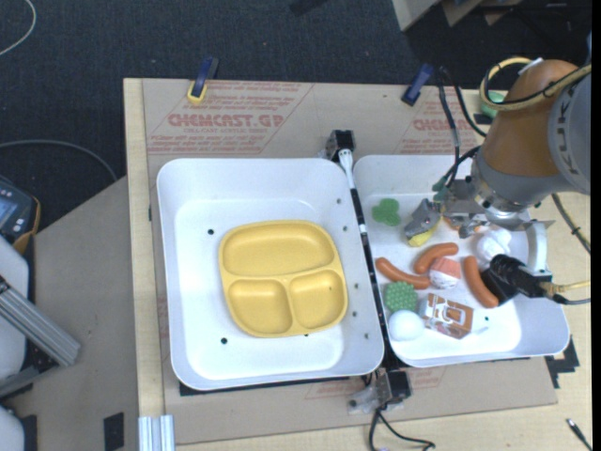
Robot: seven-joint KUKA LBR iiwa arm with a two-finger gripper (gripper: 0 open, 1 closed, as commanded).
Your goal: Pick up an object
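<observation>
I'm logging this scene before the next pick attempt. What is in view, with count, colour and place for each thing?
left bin: one, white, left half of the bench
right bin: one, white, right half of the bench
divided tray: one, yellow, three compartments, middle of the left bin
sausages: three, orange-red, middle of the right bin
green pieces: two, one near the right bin's far left, one near its front left
white ball: one, front left of the right bin
small packet: one, brown and white, front of the right bin
clamps: two, blue, far edge of the board
arm: one, grey with orange band, over the right bin
hand: one, low among the right bin's items
</observation>
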